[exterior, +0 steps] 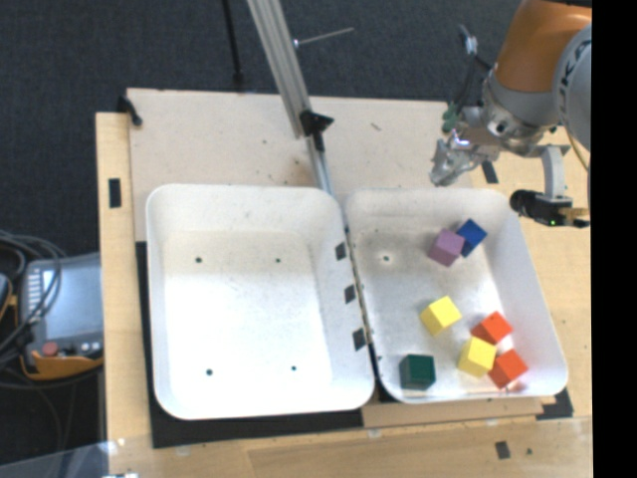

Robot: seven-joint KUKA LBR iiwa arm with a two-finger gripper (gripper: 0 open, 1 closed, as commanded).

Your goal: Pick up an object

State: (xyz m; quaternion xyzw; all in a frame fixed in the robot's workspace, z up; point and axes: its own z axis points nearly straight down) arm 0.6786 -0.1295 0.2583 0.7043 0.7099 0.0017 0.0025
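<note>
From the camera view above the bench (114,267), two shallow white bins sit side by side. The left bin (169,297) has a speckled floor. The right bin (532,297) holds all the blocks. Near its far edge, a purple block (447,247) and a blue block (471,235) sit touching, the blue one just behind and to the right. Toward the middle lies a yellow block (440,315). Near the right wall, close to the near right corner, a cluster gathers: an orange-red block (494,328), a second yellow block (477,356) and another orange-red block (510,367), packed together. A dark green block (418,370) rests alone by the near edge, close to the left wall.

The arm (532,53) reaches in from the right, its orange band above the wrist. The gripper (450,165) hangs over the bench just beyond the right bin's far edge, apart from every block. Whether it is wide or narrow I cannot tell; nothing shows in its grasp.
</note>
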